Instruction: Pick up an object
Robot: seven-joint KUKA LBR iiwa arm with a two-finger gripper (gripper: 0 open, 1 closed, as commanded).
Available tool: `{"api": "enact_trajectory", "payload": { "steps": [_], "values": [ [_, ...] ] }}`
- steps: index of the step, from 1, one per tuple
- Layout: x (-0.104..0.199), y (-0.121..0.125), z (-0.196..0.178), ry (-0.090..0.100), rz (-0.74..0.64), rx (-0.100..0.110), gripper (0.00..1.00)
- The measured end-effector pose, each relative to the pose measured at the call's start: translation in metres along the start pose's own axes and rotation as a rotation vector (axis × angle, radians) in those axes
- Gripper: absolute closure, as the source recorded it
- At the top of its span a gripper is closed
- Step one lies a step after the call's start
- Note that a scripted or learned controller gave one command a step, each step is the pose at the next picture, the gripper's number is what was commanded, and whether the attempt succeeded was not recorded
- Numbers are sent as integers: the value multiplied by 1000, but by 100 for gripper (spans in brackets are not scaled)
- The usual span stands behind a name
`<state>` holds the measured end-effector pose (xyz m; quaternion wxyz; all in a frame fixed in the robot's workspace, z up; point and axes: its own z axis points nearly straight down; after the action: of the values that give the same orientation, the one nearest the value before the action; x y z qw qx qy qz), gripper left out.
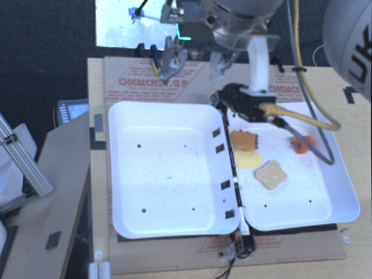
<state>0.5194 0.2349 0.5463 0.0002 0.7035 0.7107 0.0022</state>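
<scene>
Two shallow white plastic bins sit side by side on the counter [96,156], joined along the middle by a row of small dark clips. The left bin [125,214] shows a smooth moulded floor with a few small dark dots. The right bin [343,205] holds four small things gathered toward its inner half: an orange-brown rectangular piece [243,140] with a rough top, a flat pale yellow piece [249,160] touching its lower edge, a tan, scalloped, biscuit-like square [271,175] just beside that, and a small bright orange piece [301,145] further right, partly crossed by a grey cable. A black fitting with a yellow hose lies over the bin's upper edge. The gripper [193,64] hangs above the far rim of the bins, over printed cardboard, well apart from those pieces. Its two metal fingers [170,63] stand apart with nothing between them.
</scene>
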Motion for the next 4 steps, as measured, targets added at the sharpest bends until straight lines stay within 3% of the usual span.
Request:
{"api": "enact_trajectory", "payload": {
  "steps": [4],
  "values": [
    [0, 0, 0, 0, 0, 0, 0]
  ]
}}
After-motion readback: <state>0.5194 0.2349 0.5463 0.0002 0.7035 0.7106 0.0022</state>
